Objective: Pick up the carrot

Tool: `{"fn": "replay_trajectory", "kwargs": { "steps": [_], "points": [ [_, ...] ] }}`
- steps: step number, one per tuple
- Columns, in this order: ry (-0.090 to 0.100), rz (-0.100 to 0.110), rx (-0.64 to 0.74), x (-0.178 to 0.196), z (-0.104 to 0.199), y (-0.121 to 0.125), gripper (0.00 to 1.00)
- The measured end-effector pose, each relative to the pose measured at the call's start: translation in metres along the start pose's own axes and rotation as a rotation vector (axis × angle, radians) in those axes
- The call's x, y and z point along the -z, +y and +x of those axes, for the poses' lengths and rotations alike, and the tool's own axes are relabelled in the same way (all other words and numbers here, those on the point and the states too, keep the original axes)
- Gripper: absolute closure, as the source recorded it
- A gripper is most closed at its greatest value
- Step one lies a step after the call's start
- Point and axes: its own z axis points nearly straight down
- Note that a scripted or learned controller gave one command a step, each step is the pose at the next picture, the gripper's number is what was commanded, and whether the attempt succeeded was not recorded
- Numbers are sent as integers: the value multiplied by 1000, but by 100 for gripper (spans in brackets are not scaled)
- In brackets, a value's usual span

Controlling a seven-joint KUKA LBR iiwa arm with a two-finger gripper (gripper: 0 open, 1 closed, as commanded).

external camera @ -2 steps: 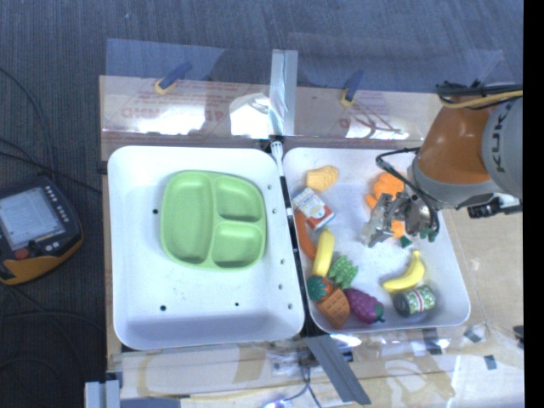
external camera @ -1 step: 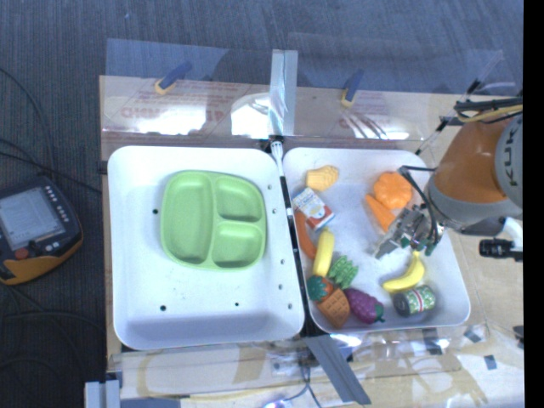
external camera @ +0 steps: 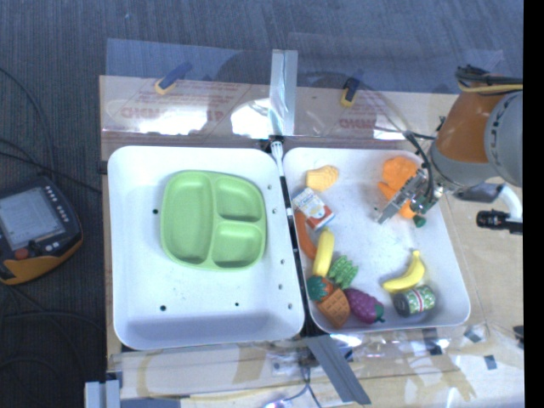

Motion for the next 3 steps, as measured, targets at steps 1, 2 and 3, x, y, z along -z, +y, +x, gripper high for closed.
{"fn": "replay_trajectory", "kwargs": {
  "steps": [1, 2, 3],
  "points": [
    [-2, -1, 20, 82, 17, 61, 100],
    [-4, -1, 424, 2, 90, 32, 100],
    [10, 1, 916, 66, 153, -38, 100]
  ]
}}
